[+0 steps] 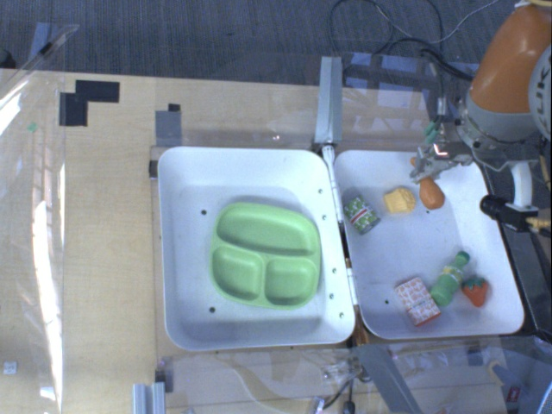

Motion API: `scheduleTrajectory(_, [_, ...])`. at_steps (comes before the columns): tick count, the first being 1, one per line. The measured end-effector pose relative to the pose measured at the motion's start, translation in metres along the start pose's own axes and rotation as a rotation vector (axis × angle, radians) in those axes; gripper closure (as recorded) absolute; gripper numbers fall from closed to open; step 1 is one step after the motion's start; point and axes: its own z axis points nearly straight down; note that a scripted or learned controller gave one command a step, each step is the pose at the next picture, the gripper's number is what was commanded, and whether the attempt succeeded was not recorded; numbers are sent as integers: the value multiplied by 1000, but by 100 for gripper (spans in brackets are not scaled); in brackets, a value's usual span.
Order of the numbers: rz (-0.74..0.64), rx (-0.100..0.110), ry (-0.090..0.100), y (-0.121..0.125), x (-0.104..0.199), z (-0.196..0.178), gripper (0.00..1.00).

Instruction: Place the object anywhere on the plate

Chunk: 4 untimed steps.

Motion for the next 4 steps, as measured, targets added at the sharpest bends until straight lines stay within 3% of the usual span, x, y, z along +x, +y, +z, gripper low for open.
scheduleTrajectory(1, [270,2,2,45,88,43,100])
scheduleTrajectory(2, [143,3,4,28,153,43,100])
scheduleTrajectory(3, [30,3,4,2,238,32,100])
scheduleTrajectory(4, [27,1,6,2,240,31,0])
